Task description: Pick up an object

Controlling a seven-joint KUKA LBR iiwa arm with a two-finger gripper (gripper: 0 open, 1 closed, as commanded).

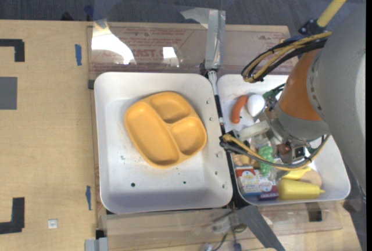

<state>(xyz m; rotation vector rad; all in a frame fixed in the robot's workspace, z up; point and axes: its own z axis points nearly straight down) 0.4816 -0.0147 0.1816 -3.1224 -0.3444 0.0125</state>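
Gripper (273, 148) sits low among clutter at the right bin's (340, 177) centre; its grip I cannot tell. Nothing looks lifted: yellow banana (299, 189) at five o'clock, white egg (255, 104) at eleven.

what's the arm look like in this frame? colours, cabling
The arm has a broad, smooth grey body with an orange band just above the wrist. Below the band sits a grey metal wrist section carrying small dark hardware. Black and yellow cables loop out from the wrist on the side facing the bins, and another yellow and black bundle runs underneath near the gripper.
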